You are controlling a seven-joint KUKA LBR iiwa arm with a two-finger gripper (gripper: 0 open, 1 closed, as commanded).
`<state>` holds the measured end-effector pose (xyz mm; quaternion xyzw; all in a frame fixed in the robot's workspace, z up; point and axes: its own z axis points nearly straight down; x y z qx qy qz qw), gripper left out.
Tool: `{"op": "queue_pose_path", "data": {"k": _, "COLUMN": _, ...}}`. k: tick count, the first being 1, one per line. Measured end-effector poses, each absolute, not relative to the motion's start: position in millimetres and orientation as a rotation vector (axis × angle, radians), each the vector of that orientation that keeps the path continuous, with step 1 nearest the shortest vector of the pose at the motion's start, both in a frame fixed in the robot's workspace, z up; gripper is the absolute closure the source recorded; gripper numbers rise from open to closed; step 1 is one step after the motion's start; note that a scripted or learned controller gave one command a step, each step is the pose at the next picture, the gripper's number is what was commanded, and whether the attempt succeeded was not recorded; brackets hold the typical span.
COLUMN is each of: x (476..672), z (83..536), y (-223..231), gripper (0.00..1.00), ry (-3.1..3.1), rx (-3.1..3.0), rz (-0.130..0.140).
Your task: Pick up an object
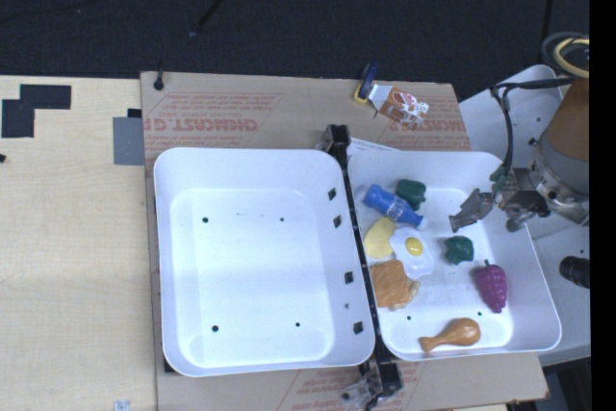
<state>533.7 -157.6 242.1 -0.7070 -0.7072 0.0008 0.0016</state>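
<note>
Two white bins sit side by side on the bench. The left bin (192, 207) holds nothing. The right bin (525, 322) holds toy food: a blue bottle (390, 204), a fried egg (414, 248), a green pepper (458, 250), purple grapes (491, 287). The jaws (472, 210) hang above the pepper, apparently open, gripping nothing. This looks like the approach; next, descend onto the pepper and close.
</note>
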Motion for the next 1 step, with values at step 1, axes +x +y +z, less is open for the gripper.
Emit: {"op": "queue_pose_path", "data": {"k": 1, "x": 579.2, "z": 115.6, "y": -112.1, "gripper": 0.0, "ry": -2.219, "rx": -2.209, "rz": 0.007}}
